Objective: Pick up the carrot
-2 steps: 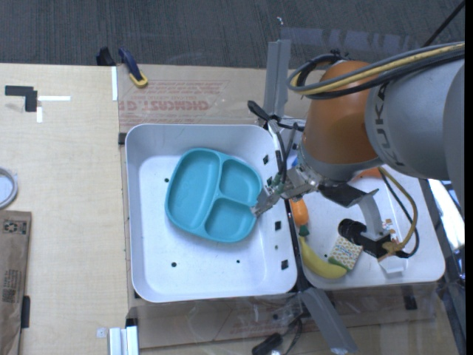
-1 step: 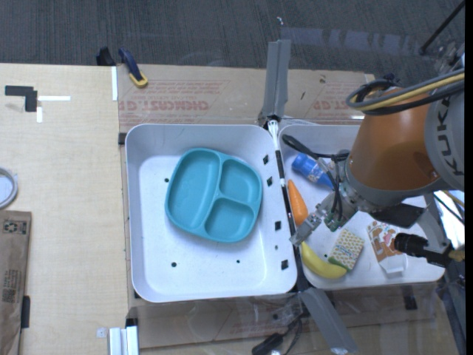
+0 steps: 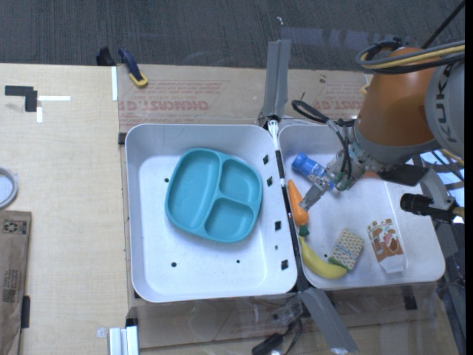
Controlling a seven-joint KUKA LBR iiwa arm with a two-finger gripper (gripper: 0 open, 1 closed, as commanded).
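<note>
Reaching in from the right side, the grey arm with its orange band hangs over the right bin (image 3: 414, 272), and the gripper (image 3: 316, 192) points down and to the left near the bin's left wall. Whether the gripper is apart or together I cannot tell, because its tip is small and dark against the bin floor. The carrot (image 3: 296, 202) lies just beside the gripper, on its left, along the left wall of this bin; it looks close to touching, but nothing shows it between the fingers. Just above the gripper lies a blue bottle (image 3: 308, 167). Below the gripper is a banana (image 3: 319, 263), and to the right of it a small sponge-like block (image 3: 346, 248) and a white carton (image 3: 386, 244). Further left of the gripper, in the left bin (image 3: 148, 272), rests a teal divided plate (image 3: 214, 195). Both bins stand on the desk (image 3: 59, 198).
</note>
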